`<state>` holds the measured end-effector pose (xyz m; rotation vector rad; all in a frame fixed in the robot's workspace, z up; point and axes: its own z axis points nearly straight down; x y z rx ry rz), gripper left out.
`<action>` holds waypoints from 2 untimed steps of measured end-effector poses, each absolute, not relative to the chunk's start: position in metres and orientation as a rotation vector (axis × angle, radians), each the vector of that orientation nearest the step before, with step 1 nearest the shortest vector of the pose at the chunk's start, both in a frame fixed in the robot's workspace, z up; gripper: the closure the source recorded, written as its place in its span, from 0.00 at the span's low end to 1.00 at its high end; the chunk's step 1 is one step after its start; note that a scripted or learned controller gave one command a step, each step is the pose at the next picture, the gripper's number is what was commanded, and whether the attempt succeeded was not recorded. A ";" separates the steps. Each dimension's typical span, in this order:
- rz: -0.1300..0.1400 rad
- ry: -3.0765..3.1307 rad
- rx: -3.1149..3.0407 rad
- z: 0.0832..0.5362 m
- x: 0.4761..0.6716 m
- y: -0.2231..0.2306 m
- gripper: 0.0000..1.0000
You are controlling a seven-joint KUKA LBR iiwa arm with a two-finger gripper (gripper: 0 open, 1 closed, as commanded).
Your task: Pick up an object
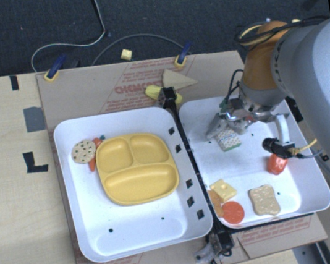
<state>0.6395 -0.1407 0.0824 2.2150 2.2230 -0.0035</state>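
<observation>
Yellow plastic marks my reference: the divided tray (pixel 137 167) lying in the left bin (pixel 75 193). Just left of the tray, a speckled cookie (pixel 83 151) rests against the bin floor, with small red-orange pieces (pixel 95 152) between cookie and tray. Right of the tray, past the bin divider, the right bin (pixel 313 194) holds the pickable items: a cheese wedge (pixel 223 189), a red slice (pixel 233 212) and a piece of toast (pixel 265 200) to the tray's lower right, and a red block (pixel 276 164) further right. A pale speckled object (pixel 228 140) sits level with the tray's upper edge, directly beneath my gripper (pixel 230 120).

Status: pickup not complete. Nothing is visibly raised off the bin floor. My judgement is that closing and lifting remain.

Pose: my arm reaches in from far right of the tray, wrist bent downward, gripper low over the speckled object. Whether my gripper is spread or closed, I cannot tell.
</observation>
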 end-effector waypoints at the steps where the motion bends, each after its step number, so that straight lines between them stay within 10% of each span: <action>1: 0.001 2.220 2.215 0.097 0.641 -0.142 1.00; 2: 0.012 2.229 2.208 0.191 0.648 -0.061 1.00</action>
